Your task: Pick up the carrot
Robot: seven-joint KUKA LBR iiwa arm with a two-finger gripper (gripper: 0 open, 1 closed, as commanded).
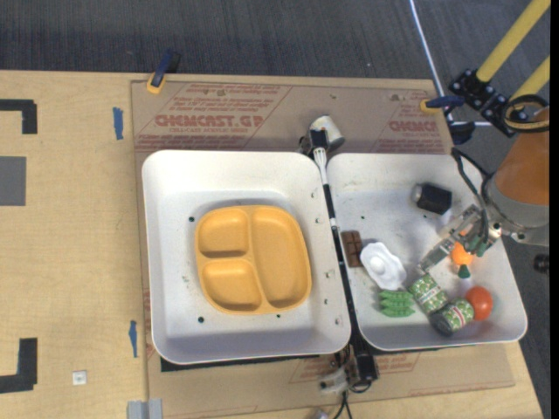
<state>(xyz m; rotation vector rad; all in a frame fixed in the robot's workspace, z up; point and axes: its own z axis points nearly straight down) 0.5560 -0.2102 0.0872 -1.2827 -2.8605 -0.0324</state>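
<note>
A pale wooden bench [70, 260] fills the left and centre of the frame, a printed cardboard sheet [262, 116] lying on it under even light, with dark grey carpet floor [218, 16] across the top.

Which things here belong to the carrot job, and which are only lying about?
For the job: carrot, gripper, right bin.

Lying about: yellow divided plate, tomato, pea pod, two cans, chocolate bar, black block, white object.
</note>
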